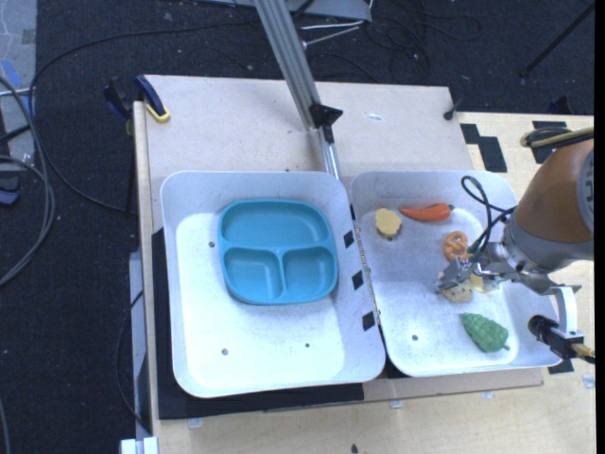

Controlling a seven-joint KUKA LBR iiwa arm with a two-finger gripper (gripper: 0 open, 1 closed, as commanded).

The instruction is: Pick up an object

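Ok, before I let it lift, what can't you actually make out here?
- Camera view: the hand is too small and blurred to read its grip.
- The beige piece beneath it is partly covered, so contact is unclear.
- The arm is cut off by the right edge.

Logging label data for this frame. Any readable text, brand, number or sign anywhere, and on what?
None readable.
Blue divided tray in the left bin: plain, no lettering.
Items in the right bin (red pepper, pretzel, green leafy piece, yellow piece): no labels.
Black marks on the bin edges and bench: look like plain tape, no characters.
Arm and gripper: no marking legible at this resolution.
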